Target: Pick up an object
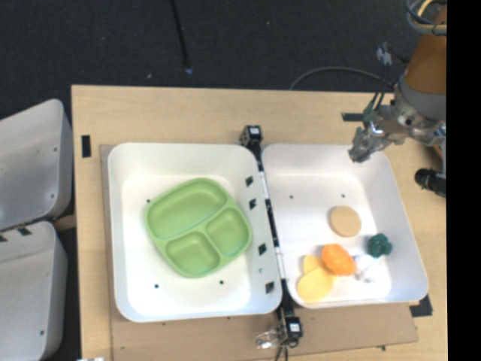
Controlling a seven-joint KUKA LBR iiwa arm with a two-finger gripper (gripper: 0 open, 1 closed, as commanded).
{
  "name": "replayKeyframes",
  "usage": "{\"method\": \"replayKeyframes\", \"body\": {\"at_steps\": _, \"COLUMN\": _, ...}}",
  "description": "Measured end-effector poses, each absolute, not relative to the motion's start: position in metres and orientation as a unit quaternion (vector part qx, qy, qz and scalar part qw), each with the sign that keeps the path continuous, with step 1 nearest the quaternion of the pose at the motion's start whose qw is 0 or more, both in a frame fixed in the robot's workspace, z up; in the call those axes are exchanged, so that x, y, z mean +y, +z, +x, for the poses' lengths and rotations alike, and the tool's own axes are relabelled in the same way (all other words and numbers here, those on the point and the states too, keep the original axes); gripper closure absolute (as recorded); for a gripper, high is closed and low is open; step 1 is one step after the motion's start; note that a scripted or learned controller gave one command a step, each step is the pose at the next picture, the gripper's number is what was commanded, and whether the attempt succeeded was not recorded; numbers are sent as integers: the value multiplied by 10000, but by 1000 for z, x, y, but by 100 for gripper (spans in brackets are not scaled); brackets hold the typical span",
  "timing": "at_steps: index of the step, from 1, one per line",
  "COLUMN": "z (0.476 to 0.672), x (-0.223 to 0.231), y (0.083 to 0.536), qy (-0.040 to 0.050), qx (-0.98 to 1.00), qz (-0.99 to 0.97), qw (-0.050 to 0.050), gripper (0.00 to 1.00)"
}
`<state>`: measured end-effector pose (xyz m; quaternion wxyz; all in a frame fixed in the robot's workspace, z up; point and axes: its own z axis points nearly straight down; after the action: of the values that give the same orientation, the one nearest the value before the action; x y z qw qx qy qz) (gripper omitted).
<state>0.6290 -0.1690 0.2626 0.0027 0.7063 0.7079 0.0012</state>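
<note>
While gripper (366,147) hovers at right bin (301,173) far rim, finger state unclear; orange piece (337,259), yellow pieces (314,283) crowd well below fingers, risking mis-grasp.

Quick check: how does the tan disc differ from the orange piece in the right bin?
The tan disc is pale, round and flat; the orange piece is bright and lumpy. The disc lies apart, while the orange piece touches the yellow pieces. Both lie in the right bin.

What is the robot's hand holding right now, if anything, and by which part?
Nothing. The hand hangs over the right white bin's far corner, apart from the items lying near the front.
</note>
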Motion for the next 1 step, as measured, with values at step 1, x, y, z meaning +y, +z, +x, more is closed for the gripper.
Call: {"method": "replayKeyframes", "body": {"at_steps": 1, "z": 628, "x": -116, "y": 250, "qy": 1, "qx": 7091, "qz": 7051, "qw": 1, "gripper": 100}}
